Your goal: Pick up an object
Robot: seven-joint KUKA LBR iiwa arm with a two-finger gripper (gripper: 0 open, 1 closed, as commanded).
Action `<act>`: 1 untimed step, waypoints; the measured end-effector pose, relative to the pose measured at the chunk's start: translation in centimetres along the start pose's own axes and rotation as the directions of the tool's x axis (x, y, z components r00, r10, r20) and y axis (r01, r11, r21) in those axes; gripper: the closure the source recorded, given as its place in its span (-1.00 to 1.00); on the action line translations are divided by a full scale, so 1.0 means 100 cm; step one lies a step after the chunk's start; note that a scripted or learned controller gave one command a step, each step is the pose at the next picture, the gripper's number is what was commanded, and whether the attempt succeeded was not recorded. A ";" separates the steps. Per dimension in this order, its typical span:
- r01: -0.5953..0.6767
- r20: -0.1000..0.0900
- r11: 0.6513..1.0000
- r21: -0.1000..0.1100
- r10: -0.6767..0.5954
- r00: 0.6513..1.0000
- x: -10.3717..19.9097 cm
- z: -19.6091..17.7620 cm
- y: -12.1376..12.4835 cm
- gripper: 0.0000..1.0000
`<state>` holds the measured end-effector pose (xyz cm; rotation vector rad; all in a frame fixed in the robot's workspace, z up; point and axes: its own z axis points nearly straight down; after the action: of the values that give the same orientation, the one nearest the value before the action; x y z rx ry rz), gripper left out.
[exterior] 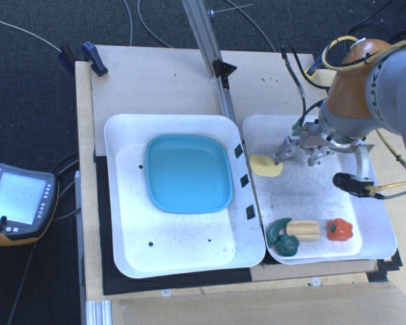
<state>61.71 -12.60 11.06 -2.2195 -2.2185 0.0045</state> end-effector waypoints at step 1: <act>0.001 0.001 1.000 -0.007 -0.001 1.000 0.000 -0.014 0.002 1.00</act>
<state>61.90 -12.57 12.42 -2.2224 -2.2228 -0.0022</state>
